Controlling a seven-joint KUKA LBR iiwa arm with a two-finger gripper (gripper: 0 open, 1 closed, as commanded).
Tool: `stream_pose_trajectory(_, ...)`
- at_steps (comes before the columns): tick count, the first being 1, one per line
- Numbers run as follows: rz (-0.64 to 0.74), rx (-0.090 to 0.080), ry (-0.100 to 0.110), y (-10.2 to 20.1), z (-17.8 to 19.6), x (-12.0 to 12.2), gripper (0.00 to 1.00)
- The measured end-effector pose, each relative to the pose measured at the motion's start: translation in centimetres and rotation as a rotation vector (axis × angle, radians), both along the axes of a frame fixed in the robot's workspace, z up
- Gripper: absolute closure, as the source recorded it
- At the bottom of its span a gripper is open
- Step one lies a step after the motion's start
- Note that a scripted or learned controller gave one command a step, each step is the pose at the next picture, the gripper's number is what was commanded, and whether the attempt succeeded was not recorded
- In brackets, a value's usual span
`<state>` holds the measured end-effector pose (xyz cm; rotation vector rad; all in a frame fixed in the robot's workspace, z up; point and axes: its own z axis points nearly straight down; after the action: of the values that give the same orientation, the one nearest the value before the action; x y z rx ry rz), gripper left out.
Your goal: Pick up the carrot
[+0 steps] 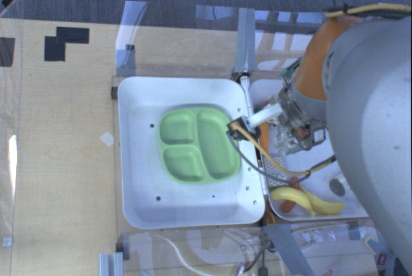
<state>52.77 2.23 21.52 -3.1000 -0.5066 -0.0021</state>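
The slim orange carrot lies in the right white bin, just right of the green three-compartment plastic tray. The pincer hangs beside the carrot; its grip cannot be told.

carrot | colour: orange | shape: slim, elongated | pose: lengthwise roughly up-down in the view | place: right bin, hard against its left wall | visibility: partly hidden by cables and the arm's wrist
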Motion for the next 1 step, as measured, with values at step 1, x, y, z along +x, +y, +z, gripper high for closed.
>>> stream_pose_trajectory(1, 0.191, 0.0, -0.001, -3.8, -3.06, -1.5, 1.0)
